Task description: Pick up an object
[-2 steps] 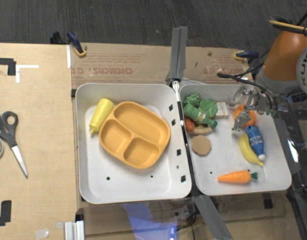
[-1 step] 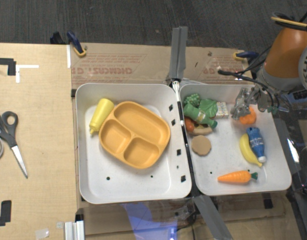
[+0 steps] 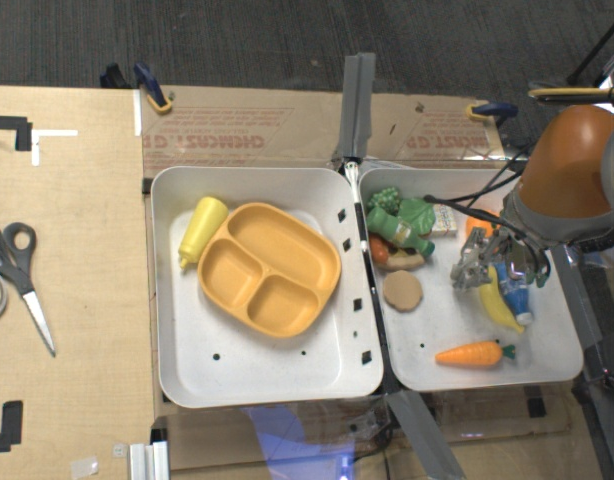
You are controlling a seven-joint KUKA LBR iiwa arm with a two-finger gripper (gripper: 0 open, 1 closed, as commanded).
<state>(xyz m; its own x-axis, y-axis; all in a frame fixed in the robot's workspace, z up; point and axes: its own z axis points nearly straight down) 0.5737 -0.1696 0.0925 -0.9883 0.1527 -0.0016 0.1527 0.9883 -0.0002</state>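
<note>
Several toys crowd the right bin (image 3: 562, 363): banana (image 3: 498, 306) just beside the jaws (image 3: 477, 268), grip state unclear

A pale wooden bench (image 3: 67, 298) bore scissors (image 3: 22, 278) and two white bins (image 3: 252, 378) on cardboard (image 3: 247, 133).

Robot lab, clamped cardboard (image 3: 317, 138), scissors (image 3: 25, 278), workbench (image 3: 67, 368)

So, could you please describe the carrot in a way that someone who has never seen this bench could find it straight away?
Look in the right white bin, along its near edge. The carrot lies there on its side, apart from the cluster of items further back. It is orange with a small green tip, unlike the yellow banana just behind it.
</note>
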